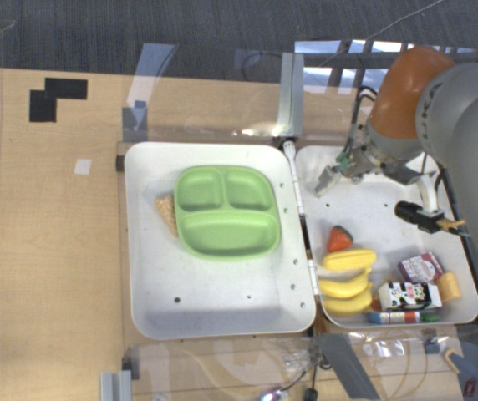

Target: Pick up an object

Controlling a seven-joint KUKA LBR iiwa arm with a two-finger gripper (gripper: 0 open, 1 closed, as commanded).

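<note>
The things to pick crowd the near edge of the right bin [389,192]. A red strawberry [339,239] touches the top of three yellow bananas [347,286] stacked by the near-left corner. Beside them lie a black-and-white carton [408,295], a purple packet [420,267] and an orange cylinder [449,286], with a red-and-blue marker [402,316] along the rim. The left bin [151,307] holds a green divided plate [226,211] with a tan cracker [166,214] at its left edge. The grey arm [473,115] reaches in over the right bin's far-right corner. The claw [323,183] hangs tilted over its far-left corner, well apart from the fruit. Whether it is released or clenched cannot be told.
</note>
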